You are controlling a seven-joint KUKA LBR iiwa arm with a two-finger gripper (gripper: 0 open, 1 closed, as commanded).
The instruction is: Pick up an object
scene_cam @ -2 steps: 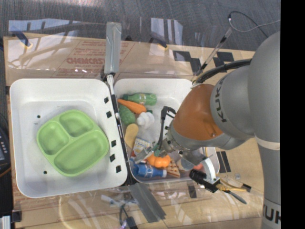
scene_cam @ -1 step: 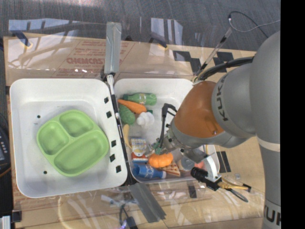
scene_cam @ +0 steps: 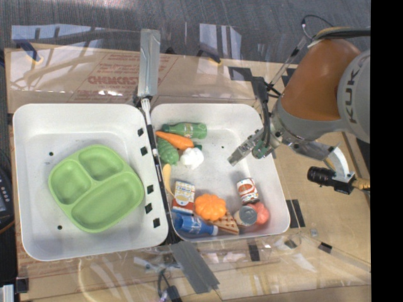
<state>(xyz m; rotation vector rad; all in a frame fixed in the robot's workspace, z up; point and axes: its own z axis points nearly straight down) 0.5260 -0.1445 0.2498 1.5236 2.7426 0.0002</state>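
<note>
Right bin (scene_cam: 272, 187), lower right part: small can (scene_cam: 247, 190) with a red and white label, the pickable item closest to the jaws. It looks to stand on end, with its long axis running roughly up and down in the view and the top end toward the far wall. Whether it leans cannot be told. Just below it, near the bin's front wall, sit a grey-topped can (scene_cam: 246, 216) and a red ball (scene_cam: 262, 214), close together. Left of those are an orange pumpkin toy (scene_cam: 210, 207), a small carton (scene_cam: 183, 194) and a blue item (scene_cam: 189, 226) by the front left corner. At the far left of the bin a carrot (scene_cam: 175, 139) lies on a slant, long axis from upper left to lower right, beside a green bottle (scene_cam: 187, 129) lying on its side, and a white lump (scene_cam: 192, 158).

Arm (scene_cam: 321, 87) comes in from the right, its orange band above the bin's right wall and its wrist angled down and to the left into the bin. The jaws hang over bare bin floor in the right middle, above the small can in the view and apart from it, nothing between them. Whether the jaws are apart or together cannot be told.

Left bin (scene_cam: 31, 131) holds a green divided plate (scene_cam: 97, 186). Both bins sit side by side on the counter (scene_cam: 75, 74).
</note>
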